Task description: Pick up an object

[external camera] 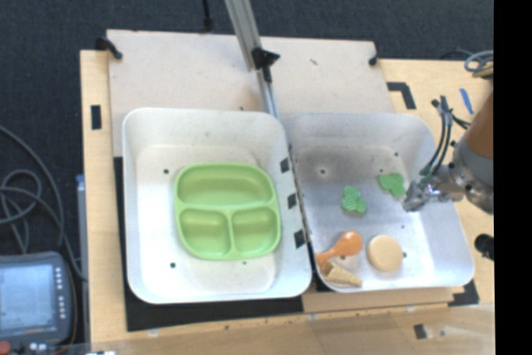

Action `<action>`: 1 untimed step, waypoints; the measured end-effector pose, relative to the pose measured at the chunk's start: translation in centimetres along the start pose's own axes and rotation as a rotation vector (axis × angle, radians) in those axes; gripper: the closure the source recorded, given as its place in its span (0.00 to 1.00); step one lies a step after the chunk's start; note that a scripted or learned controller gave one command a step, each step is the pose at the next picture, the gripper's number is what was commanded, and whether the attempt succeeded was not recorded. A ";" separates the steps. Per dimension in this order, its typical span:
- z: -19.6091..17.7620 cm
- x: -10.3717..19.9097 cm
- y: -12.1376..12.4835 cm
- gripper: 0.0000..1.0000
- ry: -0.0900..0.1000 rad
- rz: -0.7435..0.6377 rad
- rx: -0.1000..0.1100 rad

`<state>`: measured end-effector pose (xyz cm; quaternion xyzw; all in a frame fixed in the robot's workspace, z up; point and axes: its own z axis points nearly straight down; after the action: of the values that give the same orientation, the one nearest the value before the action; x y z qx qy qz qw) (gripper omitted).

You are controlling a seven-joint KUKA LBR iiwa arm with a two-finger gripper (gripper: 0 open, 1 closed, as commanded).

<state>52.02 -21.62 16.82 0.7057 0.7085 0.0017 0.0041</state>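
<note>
Camera view puts my gripper [413, 200] low over the right shallow white plastic bin [366, 129], close to its right wall and just beside a small green leafy toy piece [391, 182]; whether it is parted or closed I cannot tell, and nothing visibly sits in it. I judge that piece my likeliest target, being nearest. Another knobbly green piece [353, 199] lies mid-bin, and an orange plastic spoon [341, 247], a tan ridged cone [342, 273] and a smooth round beige disc [385, 253] crowd the near edge. A glossy lime-green divided plate [226, 210] rests flat in the left white bin [150, 179].
</note>
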 end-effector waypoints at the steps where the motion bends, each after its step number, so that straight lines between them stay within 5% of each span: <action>1: -6.0 -0.7 0.9 1.00 -0.001 0.000 0.000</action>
<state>52.86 -22.33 22.86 0.7058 0.7084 0.0014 0.0047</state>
